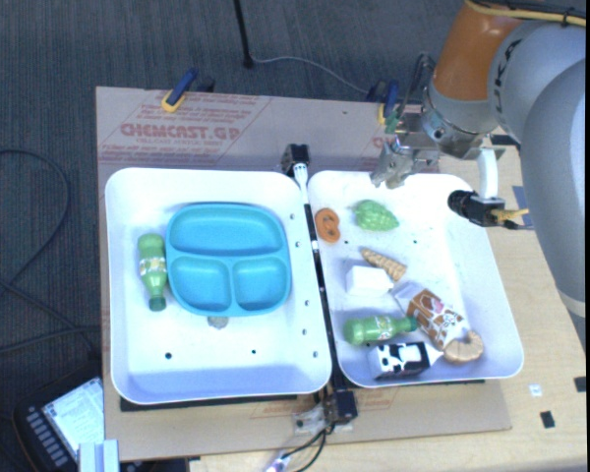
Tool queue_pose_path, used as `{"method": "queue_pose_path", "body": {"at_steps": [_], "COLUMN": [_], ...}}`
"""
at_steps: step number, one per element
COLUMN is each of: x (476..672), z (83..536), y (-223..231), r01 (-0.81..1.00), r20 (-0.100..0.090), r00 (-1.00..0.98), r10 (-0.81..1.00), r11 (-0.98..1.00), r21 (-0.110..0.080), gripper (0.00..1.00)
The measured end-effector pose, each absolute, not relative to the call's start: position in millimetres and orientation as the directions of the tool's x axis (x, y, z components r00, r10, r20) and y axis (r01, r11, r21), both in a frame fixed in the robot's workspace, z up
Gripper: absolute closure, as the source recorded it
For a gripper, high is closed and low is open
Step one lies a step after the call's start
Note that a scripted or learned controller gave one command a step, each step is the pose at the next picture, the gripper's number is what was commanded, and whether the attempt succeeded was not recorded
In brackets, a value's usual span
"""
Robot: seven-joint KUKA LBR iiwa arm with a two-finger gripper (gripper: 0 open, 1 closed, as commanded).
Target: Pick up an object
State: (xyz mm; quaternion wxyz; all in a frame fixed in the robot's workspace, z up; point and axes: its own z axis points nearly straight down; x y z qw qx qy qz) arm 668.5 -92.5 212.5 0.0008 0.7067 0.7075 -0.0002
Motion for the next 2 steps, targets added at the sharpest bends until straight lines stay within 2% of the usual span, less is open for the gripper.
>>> {"method": "queue_pose_path", "body": {"at_steps": [1, 2], "x": [668.9, 667.8], "z": [245.8, 210.5], "y": [-34.1, -32.5], "r01": [1.000, 1.000], "r20": [0.000, -0.002], "r00": [-0.003, -0.001], "r10": [1.000, 1.000], "r11": [0.003, 0.001], "r21": [0.002, -0.002], "gripper": [1.00, 1.00]}}
